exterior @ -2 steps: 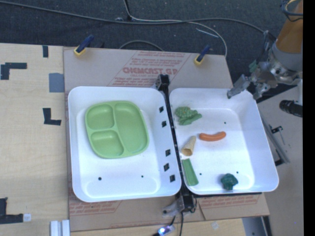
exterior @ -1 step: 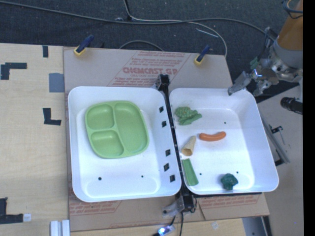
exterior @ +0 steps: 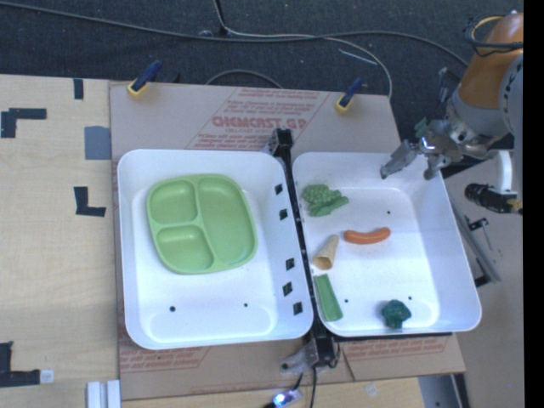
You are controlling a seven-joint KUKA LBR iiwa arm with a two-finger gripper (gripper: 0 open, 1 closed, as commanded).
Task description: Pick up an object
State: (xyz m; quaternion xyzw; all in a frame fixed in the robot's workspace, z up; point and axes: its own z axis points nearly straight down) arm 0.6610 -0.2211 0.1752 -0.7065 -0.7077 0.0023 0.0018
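Note:
The right bin [exterior: 442, 253] holds several toy foods. A pale green leafy piece [exterior: 323, 199] lies near its back left, and an orange sausage-shaped piece [exterior: 366, 236] in the middle. By the left wall sit a beige cone [exterior: 325, 252] and a green stick [exterior: 328, 297]. A dark green broccoli [exterior: 395, 313] rests at the front. My gripper [exterior: 406, 172] hangs over the bin's back right rim, open, with nothing between its fingers. It is well apart from every piece.
The left bin [exterior: 140, 313] holds a light green divided plate [exterior: 201, 223]. A row of black clips [exterior: 289, 262] runs along the seam between the bins. Yellow and blue clamps [exterior: 144, 77] pin the cardboard sheet at the back. Cables cross the dark floor behind.

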